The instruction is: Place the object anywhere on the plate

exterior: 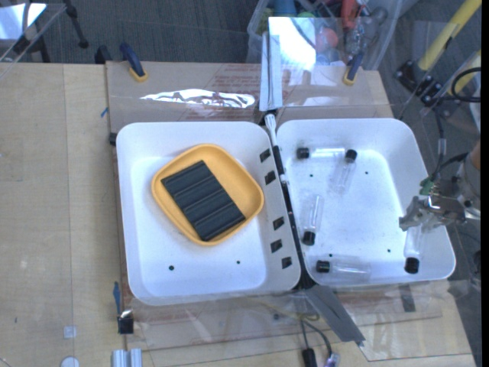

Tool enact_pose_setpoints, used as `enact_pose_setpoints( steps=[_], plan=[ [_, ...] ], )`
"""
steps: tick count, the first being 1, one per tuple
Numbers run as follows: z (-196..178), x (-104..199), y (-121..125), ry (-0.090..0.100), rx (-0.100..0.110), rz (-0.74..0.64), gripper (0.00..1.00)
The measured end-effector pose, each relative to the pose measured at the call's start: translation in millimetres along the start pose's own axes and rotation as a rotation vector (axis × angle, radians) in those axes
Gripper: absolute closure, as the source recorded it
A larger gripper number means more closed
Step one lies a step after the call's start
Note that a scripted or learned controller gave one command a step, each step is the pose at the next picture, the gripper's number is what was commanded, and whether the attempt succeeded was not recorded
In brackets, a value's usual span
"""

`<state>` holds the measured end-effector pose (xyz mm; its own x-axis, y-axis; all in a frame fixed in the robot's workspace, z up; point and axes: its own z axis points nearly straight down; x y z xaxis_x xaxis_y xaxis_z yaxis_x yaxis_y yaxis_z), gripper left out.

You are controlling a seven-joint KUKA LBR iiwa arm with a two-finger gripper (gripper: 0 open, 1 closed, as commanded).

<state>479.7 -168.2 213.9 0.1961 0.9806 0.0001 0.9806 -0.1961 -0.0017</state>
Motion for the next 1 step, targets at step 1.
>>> enact_pose_setpoints(
  steps=[1],
  plan=[
    [0.0, 0.0, 0.0, 0.000, 0.000, 0.000, 0.00]
  ],
)
